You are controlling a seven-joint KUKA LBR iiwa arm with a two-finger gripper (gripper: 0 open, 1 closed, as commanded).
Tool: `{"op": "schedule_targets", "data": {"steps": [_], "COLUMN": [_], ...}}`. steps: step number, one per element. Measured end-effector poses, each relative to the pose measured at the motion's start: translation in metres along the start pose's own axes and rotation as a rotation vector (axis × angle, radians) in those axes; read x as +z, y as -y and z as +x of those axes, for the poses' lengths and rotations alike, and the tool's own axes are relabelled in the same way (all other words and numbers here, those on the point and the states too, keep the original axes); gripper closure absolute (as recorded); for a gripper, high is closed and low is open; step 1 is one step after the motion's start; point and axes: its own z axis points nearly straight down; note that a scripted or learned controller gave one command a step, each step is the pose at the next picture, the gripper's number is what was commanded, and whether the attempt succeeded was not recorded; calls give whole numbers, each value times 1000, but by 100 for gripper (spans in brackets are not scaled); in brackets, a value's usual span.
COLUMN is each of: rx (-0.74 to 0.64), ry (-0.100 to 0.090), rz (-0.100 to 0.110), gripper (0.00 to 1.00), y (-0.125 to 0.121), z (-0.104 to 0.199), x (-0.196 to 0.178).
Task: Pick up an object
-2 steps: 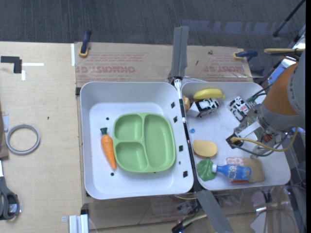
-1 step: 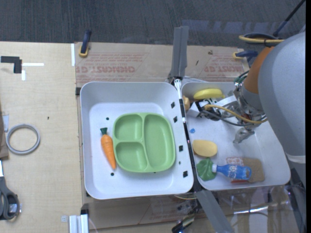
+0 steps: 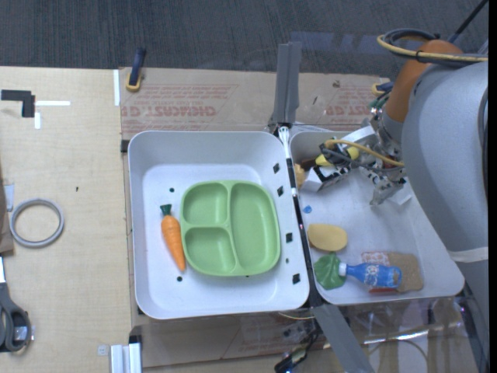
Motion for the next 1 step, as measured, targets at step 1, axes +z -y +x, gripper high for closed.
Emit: {"op": "schedule_targets", "data": {"steps": [1], "rx": [24], "ry": [-6], "rz": [-2], "gripper": [0], "y": [17], "z": [-53], "x": [-118]}}
